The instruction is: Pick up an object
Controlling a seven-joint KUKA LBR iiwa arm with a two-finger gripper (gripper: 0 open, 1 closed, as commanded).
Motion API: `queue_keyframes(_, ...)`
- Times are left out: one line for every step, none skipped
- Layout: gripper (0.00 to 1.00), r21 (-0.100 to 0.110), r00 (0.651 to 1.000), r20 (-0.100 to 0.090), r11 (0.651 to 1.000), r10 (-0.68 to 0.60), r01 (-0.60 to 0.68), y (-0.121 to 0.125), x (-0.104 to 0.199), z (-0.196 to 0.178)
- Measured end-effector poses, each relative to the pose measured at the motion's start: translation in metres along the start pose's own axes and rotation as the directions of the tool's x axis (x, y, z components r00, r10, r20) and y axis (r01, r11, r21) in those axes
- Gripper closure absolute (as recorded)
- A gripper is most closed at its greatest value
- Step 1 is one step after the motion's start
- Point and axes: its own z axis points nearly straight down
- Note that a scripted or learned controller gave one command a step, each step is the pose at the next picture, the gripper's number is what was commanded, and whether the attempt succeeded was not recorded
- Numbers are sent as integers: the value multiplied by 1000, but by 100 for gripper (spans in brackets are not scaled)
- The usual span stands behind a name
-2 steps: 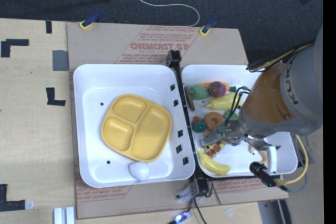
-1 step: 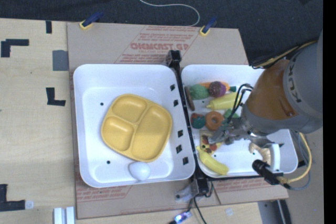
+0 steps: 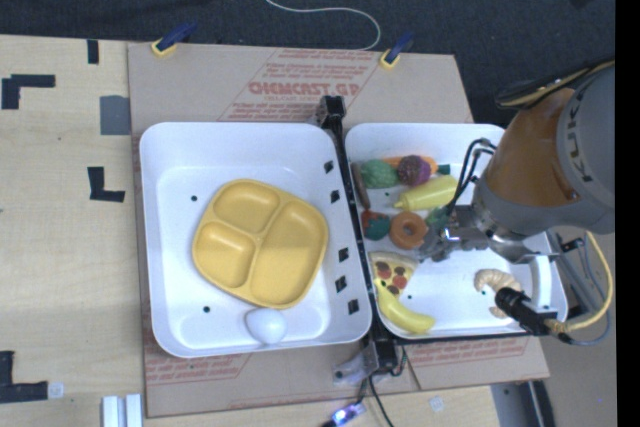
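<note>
My gripper (image 3: 437,243) down in right bin (image 3: 455,300), right next to brown donut (image 3: 408,231). Can't tell its state, too dark. Donut: round, orange-brown, hole in middle, sitting bin's 9 o'clock side; corn cob (image 3: 428,196) at its 1 o'clock. Cardboard (image 3: 300,87) under bins has red print, unreadable.

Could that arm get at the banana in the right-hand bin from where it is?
Probably yes. The banana lies bare at the right bin's near edge with nothing on top of it, and the gripper hangs just beyond it, over the doughnut.
</note>
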Motion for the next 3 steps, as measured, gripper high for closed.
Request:
queue_keyframes(100,-1,1000,0,1000,0,0,1,-1,-42)
queue_keyframes(100,-1,1000,1,1000,-1,1,2,-1,-88)
queue_keyframes(100,0,1000,0,1000,-3,3,46,13,-93)
